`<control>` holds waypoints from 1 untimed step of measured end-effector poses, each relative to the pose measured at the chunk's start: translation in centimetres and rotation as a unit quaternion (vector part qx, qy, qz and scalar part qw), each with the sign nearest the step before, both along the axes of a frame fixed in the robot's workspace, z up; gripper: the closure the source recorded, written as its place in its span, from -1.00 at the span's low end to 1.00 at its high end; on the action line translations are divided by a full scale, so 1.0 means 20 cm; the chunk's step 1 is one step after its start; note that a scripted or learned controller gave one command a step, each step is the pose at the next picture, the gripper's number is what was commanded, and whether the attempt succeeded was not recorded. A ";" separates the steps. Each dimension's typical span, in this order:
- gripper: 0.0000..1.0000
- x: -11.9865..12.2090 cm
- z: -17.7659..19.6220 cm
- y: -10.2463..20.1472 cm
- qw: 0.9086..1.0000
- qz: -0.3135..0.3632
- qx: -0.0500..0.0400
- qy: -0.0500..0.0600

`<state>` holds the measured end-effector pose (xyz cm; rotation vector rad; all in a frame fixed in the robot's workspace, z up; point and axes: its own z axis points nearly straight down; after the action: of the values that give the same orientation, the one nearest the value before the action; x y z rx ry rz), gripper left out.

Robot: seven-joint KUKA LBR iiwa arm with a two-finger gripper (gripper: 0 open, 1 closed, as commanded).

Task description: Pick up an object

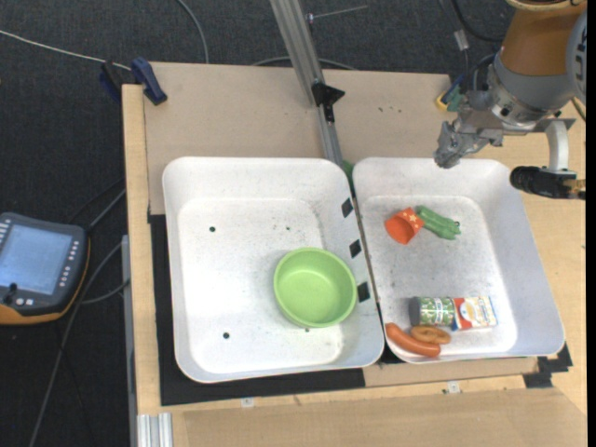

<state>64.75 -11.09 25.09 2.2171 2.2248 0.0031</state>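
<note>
Gripper | finger state unclear (too small) | orange cup below-left, well apart

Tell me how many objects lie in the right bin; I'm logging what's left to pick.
4: an orange cup touching a green pepper in the middle, a carton near the front, and a sausage at the front left corner. Nothing seems hidden.

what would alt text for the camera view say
A grey and orange robot arm's gripper hangs over the far rim of the right white bin, which holds an orange cup, a green pepper, a small carton and a hot dog. The left bin holds a green bowl.
</note>
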 end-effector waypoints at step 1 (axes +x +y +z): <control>1.00 -0.04 -0.06 0.24 1.000 0.000 0.000 0.001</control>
<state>63.99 -6.38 23.86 2.2178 2.2265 0.0011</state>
